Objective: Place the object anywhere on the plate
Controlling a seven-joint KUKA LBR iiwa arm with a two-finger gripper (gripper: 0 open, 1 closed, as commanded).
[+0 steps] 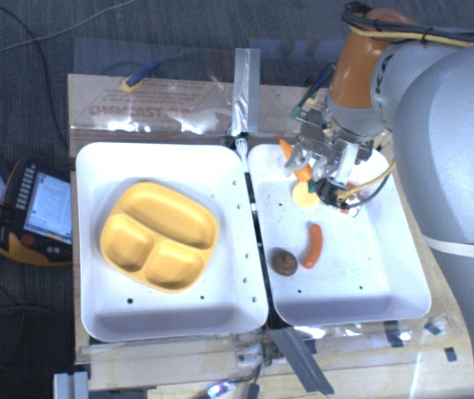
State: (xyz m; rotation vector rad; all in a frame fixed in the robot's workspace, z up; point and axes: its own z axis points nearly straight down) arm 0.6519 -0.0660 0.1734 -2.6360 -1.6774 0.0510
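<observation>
Yellow divided plate [160, 235] in left bin [96, 306]; gripper [313, 173] low over right bin [387, 298] far end, jaw state can't tell, possibly touching pale yellow piece [304, 194]; orange sausage [313, 245] mid-bin, long axis near-far; brown ball [284, 262] beside it.

Faint red lettering on cardboard sheet [150, 98], too blurred to read
</observation>
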